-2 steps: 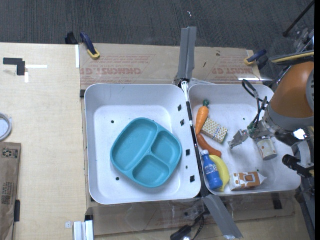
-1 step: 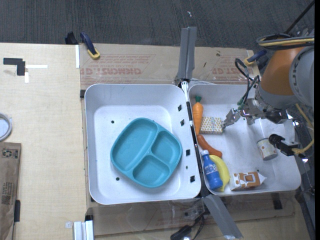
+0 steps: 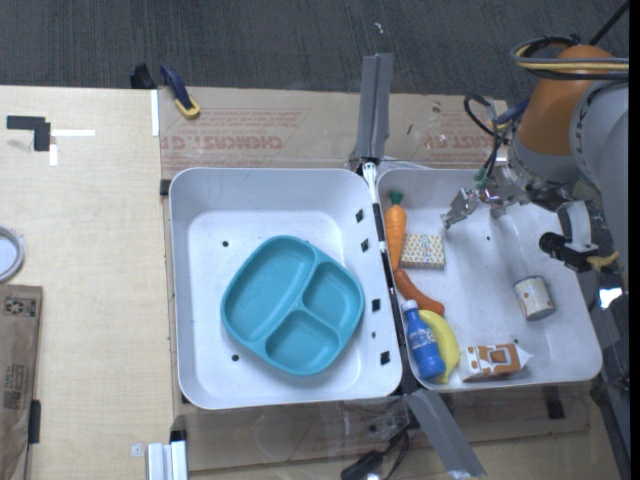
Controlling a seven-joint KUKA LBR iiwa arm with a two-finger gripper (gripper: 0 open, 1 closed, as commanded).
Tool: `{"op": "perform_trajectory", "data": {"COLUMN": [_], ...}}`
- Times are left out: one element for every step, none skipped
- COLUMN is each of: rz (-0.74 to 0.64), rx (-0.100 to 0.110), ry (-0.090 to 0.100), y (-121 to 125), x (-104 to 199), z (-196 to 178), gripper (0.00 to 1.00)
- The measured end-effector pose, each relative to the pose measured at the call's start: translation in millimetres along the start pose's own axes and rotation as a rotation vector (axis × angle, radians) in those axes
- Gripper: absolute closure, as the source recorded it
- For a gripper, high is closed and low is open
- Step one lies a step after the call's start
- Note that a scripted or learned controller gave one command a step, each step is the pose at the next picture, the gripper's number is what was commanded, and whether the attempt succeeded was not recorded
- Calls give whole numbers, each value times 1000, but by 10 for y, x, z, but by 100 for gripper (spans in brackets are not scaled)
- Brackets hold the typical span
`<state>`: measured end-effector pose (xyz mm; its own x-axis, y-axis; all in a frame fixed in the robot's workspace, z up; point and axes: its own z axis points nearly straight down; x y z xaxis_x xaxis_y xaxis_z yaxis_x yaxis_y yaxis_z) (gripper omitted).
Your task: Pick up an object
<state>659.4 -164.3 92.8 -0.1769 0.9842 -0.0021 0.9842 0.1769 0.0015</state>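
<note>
**Juice carton nearest the lens; gripper above the right bin's far end**

Nearest the camera, a small orange-and-white juice carton [image 3: 494, 361] lies on its side at the near edge of the right bin [image 3: 560, 338]. All positions below are taken relative to that bin.

Gripper [image 3: 470, 206]: hangs over the bin's far part, toward the middle. Fingers too small and cluttered with cabling to resolve; cannot tell whether they are spread or pressed together. Nothing visible between them. Grey arm with orange band [image 3: 555, 108] enters over the bin's far right corner.

Candidate objects, all resting on the bin floor:
- Carrot [image 3: 396, 232], orange with green top, lying along the left wall, far half.
- Speckled pale block [image 3: 423, 251], yellow-edged, just beside the carrot toward the centre, nearest to the gripper.
- Red-orange sausage-shaped item [image 3: 417, 292], left side, mid-length.
- Banana [image 3: 441, 338], yellow, near left corner.
- Blue bottle [image 3: 421, 342] with white cap, touching the banana, against the left wall.
- Small grey can [image 3: 534, 297] on its side, right half, apart from the rest.

Left of this bin: second white bin [image 3: 190, 268] holding a blue three-compartment plate [image 3: 292, 305].
</note>
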Motion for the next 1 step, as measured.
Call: {"op": "perform_trajectory", "data": {"rz": [-4], "rx": [-2], "ry": [-3], "y": [10], "x": [0], "z": [-106], "gripper": [100]}}
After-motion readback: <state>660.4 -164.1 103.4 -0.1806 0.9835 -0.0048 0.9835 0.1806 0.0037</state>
